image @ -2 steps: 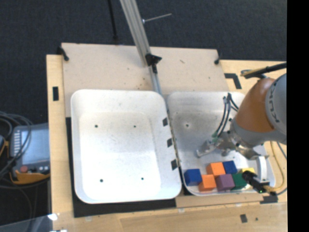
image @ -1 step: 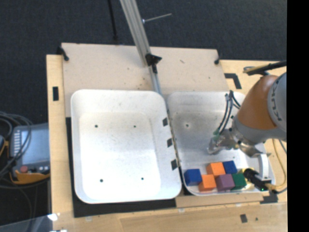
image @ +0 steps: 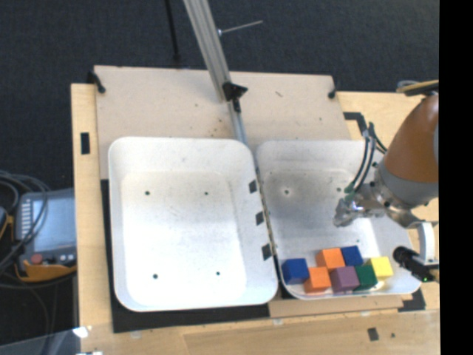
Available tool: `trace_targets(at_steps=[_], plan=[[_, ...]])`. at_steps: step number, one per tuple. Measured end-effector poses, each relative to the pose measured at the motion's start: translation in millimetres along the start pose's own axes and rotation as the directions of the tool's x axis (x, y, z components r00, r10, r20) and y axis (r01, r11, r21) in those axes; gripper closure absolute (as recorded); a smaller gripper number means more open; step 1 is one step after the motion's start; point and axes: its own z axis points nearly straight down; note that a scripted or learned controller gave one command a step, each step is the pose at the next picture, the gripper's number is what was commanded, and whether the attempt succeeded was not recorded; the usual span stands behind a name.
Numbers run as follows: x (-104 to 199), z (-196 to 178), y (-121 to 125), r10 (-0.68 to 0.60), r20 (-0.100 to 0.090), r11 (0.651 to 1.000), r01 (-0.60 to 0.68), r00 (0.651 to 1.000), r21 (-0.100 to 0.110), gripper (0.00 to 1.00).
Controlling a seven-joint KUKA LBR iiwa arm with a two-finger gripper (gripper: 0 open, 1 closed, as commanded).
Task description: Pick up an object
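Several small coloured blocks lie packed along the near edge of the right bin (image: 295,168): a blue block (image: 295,269), an orange block (image: 332,257), another orange block (image: 318,278), a purple block (image: 344,278), a green block (image: 366,275), a yellow block (image: 381,266) and a second blue block (image: 352,254). My gripper (image: 346,211) hangs over the right side of that bin, a little beyond the blocks and apart from them. Nothing shows between its fingers.
The left bin (image: 185,220) stands beside the right one, joined by black clips (image: 260,217). A slanted metal pole (image: 211,46) rises from the bench behind the bins. A control box with cables (image: 37,231) sits off the bench at far left.
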Motion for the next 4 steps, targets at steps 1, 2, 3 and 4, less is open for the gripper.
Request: trace_targets(at_steps=[1, 2, 3, 4], plan=[[-8, -47, -2, -0.004, 0.0, 1.0, 0.004, 1.0, 0.0, 1.0], [-9, -88, 0, -0.013, 0.0, 1.0, 0.013, 1.0, 0.0, 1.0], [45, -76, 16, -0.015, -0.002, 1.0, 0.015, 1.0, 0.008, 1.0], [96, -81, 39, -0.017, -0.003, 1.0, 0.017, 1.0, 0.005, 1.0]])
